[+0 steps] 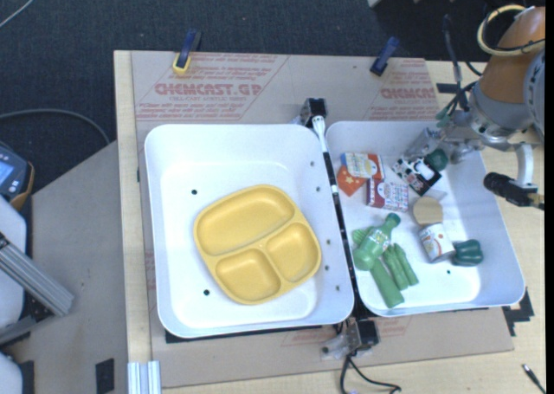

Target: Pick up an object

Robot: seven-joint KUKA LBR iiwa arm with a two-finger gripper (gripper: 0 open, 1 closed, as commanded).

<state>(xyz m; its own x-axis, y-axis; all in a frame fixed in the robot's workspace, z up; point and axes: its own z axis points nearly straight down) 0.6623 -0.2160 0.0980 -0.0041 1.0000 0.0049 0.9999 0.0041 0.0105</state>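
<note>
- Left bin (pixel 164 210): yellow three-part tray (pixel 256 243), smooth plastic, rounded corners.
- Right bin (pixel 493 284): red-white packet (pixel 362 171), green bottle (pixel 376 242), green sticks (pixel 395 271), tan lid (pixel 428 210), small jar (pixel 435 242), dark green cap (pixel 467 252), all close together.
- Worktop (pixel 260 89): brown board with red print, clamps at far edge.
- End effector (pixel 418 169) low over right bin's far side, near packet; cannot tell whether it is parted or closed, or holding anything.
</note>
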